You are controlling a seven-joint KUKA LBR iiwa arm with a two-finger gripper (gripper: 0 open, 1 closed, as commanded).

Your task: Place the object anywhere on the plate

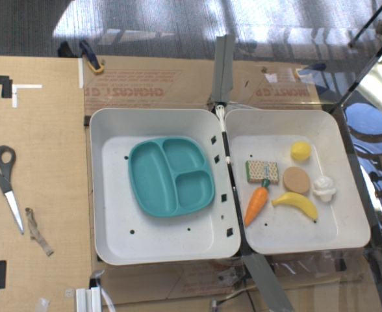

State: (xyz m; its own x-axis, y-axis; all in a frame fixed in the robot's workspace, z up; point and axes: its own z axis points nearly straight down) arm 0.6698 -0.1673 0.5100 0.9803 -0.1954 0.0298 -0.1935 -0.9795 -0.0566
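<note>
A teal plate (pixel 171 176) with three compartments lies in the left white bin (pixel 113 239). The right white bin (pixel 347 233) holds the toy food: an orange carrot (pixel 256 202), a yellow banana (pixel 297 204), a round tan cookie (pixel 297 180), a yellow lemon (pixel 301 151), a patterned cracker block (pixel 262 171) and a small white piece (pixel 324 187). All of these lie loose on the bin floor, close together near its middle.
Scissors (pixel 4 174) and a scrap of tape (pixel 39 234) lie on the wooden bench at the left. A grey divider bar (pixel 222 70) runs up from between the bins. Cardboard sits behind both bins.
</note>
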